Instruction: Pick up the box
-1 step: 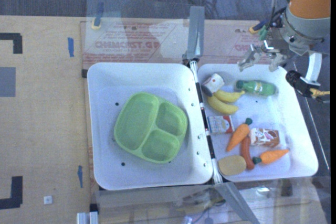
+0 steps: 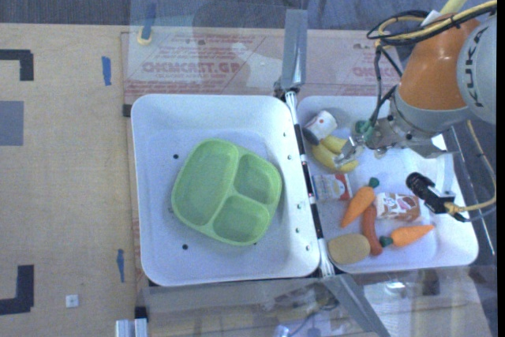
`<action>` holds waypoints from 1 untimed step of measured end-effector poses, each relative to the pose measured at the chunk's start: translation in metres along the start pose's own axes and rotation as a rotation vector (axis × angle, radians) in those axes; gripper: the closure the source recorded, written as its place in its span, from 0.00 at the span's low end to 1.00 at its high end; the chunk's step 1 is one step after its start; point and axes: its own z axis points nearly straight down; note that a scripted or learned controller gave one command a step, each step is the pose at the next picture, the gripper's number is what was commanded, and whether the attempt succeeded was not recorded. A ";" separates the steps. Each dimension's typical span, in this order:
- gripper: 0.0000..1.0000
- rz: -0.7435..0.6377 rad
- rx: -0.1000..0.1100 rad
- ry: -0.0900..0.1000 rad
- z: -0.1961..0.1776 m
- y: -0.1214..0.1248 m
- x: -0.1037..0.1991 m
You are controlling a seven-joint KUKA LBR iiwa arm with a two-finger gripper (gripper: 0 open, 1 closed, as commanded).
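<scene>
Nearest the camera, at the right bin's front edge, a round tan bread-like piece lies beside a red sausage and a carrot pointing right. Behind these lie a second carrot, tilted, and a small brown-and-white packet. The left bin holds a green three-compartment plate.

The box, a small flat white carton with red print, rests against the right bin's left wall, between the tilted carrot and the divider. A banana and a small white can-like item lie farther back.

The gripper hangs over the bin's rear half, just beside the banana, apart from the box. Whether its claw is apart or together cannot be told at this resolution; nothing is seen between its tips.

Step in hand, as judged: approach, with no grasp yet made. The next move calls for travel toward the bin's front-left, alignment over the box, and a descent clear of the wall and the neighbouring carrot.
</scene>
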 end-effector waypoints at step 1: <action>0.00 0.094 -0.020 0.002 0.048 -0.021 -0.010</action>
